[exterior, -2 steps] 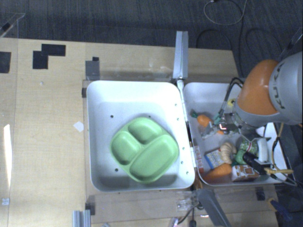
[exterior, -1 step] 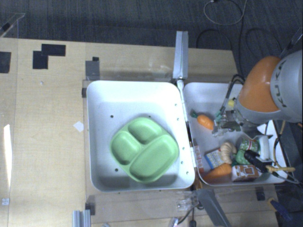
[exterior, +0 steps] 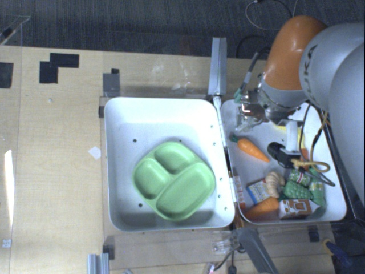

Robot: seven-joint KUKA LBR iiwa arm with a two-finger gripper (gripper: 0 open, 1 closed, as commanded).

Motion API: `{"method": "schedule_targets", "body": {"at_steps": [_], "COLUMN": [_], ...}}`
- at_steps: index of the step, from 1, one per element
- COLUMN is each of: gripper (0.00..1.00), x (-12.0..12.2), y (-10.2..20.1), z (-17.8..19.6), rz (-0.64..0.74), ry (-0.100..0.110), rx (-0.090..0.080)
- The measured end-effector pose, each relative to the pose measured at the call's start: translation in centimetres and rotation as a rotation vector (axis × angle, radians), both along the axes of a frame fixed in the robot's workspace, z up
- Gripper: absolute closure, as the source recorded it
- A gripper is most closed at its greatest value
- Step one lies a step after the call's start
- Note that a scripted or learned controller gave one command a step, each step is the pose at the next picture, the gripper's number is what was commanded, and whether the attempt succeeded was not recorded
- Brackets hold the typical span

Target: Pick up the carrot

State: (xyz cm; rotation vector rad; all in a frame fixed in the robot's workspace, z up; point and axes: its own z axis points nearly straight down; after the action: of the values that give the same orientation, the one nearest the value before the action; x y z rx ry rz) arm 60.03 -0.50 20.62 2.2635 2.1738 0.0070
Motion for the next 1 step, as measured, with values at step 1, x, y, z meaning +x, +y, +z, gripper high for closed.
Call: {"method": "schedule_targets", "body": {"at_steps": [1], "gripper": [0.00], "x": [-0.01], "y": [-0.02], "z": [-0.02], "rz": [0.000], "ry": [0.000], "rx": [0.000]}}
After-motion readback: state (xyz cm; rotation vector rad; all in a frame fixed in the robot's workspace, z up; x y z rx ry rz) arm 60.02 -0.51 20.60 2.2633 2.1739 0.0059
